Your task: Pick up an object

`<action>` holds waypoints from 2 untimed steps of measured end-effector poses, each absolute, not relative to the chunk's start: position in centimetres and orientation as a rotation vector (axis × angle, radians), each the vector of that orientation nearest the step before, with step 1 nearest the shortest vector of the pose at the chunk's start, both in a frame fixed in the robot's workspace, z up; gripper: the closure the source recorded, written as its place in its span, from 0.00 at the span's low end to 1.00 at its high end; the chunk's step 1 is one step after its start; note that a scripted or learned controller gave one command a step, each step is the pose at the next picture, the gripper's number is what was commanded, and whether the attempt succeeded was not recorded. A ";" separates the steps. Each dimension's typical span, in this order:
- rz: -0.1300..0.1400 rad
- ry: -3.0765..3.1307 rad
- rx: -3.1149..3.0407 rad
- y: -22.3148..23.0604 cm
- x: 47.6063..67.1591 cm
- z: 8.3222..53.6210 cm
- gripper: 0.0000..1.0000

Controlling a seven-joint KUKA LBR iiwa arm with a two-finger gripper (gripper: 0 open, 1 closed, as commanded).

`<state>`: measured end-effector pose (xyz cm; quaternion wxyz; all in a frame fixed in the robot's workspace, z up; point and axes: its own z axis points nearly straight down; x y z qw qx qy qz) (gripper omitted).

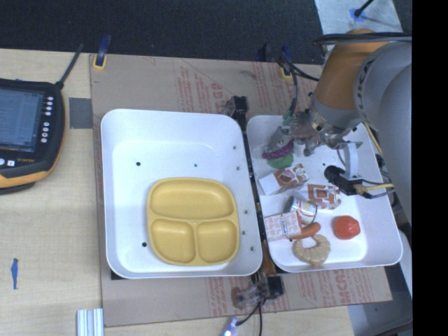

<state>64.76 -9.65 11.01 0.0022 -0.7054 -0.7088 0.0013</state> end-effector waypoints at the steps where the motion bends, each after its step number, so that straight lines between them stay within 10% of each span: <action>1: 0.003 -2.224 -2.217 -10.6 65.6 9.2 0.00; 2: 0.003 -2.228 -2.214 -10.6 65.7 10.3 1.00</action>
